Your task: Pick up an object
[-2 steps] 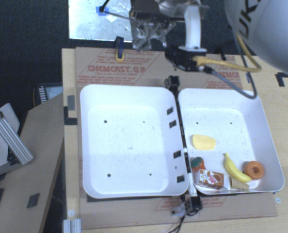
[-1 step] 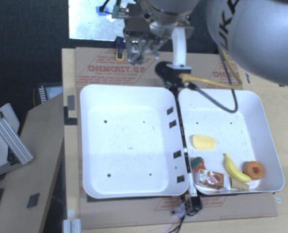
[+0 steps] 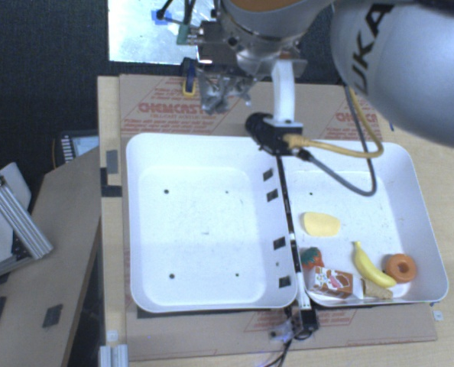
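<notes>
Overhead, the hand [image 3: 225, 94] hangs, grip unclear, well apart from the banana [image 3: 371, 265].

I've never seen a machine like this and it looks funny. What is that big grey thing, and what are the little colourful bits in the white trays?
The big grey thing is a robot arm with an orange band. It reaches in from the right. The camera sits above the bench and looks down at a slant. At the arm's end is its gripper, the part meant for picking things up. It hangs above the far edge of the bench, and I see nothing held in it.

Below are two white trays side by side. In the right bin lie small toys: a yellow banana, an orange doughnut-shaped ring, a pale yellow flat piece, a small red box and a red and green piece.
</notes>
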Motion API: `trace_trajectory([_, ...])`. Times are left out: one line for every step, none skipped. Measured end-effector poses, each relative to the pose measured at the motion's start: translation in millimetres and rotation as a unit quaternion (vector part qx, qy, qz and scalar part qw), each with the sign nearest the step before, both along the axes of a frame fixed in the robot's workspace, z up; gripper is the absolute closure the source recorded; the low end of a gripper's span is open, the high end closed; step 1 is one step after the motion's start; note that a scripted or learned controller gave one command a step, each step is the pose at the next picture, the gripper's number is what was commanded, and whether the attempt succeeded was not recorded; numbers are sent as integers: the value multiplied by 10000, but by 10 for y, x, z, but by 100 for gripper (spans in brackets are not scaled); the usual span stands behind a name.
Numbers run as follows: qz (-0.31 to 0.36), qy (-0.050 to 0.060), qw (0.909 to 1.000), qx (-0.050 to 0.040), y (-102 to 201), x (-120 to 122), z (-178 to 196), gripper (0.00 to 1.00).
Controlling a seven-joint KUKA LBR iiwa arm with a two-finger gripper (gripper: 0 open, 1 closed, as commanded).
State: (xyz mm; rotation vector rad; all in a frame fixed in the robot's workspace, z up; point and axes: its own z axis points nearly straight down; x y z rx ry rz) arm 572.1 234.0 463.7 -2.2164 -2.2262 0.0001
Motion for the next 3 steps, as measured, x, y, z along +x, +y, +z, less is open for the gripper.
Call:
trace_trajectory([-18, 33, 10000, -13, -2, -193, -818, 100])
trace_trajectory([-25, 6, 10000, -8, -4, 377, -1953, 100])
trace_trajectory([-26, -16, 10000, 6, 1, 369, -1787, 100])
